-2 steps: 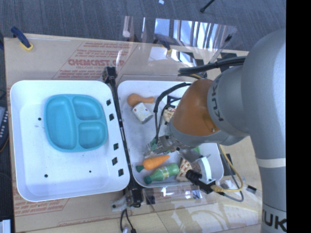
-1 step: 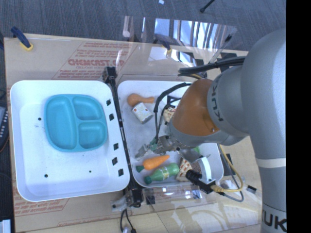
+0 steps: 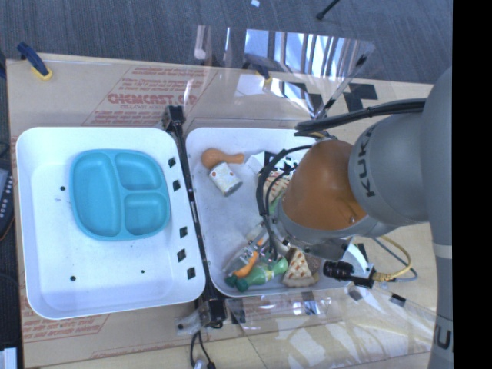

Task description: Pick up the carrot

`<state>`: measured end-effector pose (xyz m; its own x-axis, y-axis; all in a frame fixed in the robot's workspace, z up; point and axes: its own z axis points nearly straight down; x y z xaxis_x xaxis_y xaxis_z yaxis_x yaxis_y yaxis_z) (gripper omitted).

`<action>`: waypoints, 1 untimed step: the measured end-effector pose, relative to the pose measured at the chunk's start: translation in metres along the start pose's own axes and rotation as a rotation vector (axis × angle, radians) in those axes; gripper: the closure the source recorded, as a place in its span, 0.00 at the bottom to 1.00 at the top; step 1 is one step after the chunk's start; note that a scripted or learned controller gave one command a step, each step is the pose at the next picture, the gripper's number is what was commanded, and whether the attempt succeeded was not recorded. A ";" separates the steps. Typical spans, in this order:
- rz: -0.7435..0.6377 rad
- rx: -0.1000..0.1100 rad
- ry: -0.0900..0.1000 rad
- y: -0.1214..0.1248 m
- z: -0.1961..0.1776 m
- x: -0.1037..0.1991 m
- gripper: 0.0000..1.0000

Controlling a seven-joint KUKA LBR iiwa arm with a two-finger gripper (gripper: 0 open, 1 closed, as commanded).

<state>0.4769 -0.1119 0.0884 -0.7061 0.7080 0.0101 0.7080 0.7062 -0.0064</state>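
Reaching in from the right, the arm (image 3: 323, 187) hung low over the right bin (image 3: 231, 221). Its big orange band hid a lot of what was under it. The gripper (image 3: 261, 246) poked out near the bin's front. I could not tell if it was spread apart or pressed together, because wires and the wrist were in the way.

The carrot (image 3: 246, 267) lay in the front of that bin, just beside the gripper and a bit nearer the front wall. It did not look lifted. I think the gripper was down there because that was where the carrot sat.

The carrot was in a tight spot. A green toy (image 3: 269, 271) touched it or nearly did, and a wedge (image 3: 300, 268) lay just past that. The front wall was close too, so there was little room to slide in from that side. A bump could have pushed the toys into the corner.

Farther back, a drumstick (image 3: 221, 158) and a white block (image 3: 224, 179) lay well apart from the carrot, with bare floor between. That side looked like the easier way in.

The left bin (image 3: 46, 206) held a blue plate (image 3: 119, 193).
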 end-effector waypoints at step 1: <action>0.402 -0.002 -0.002 0.009 0.000 0.010 0.00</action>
<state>0.4765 -0.0984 0.0881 -0.3727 0.9279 0.0051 0.9279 0.3728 -0.0077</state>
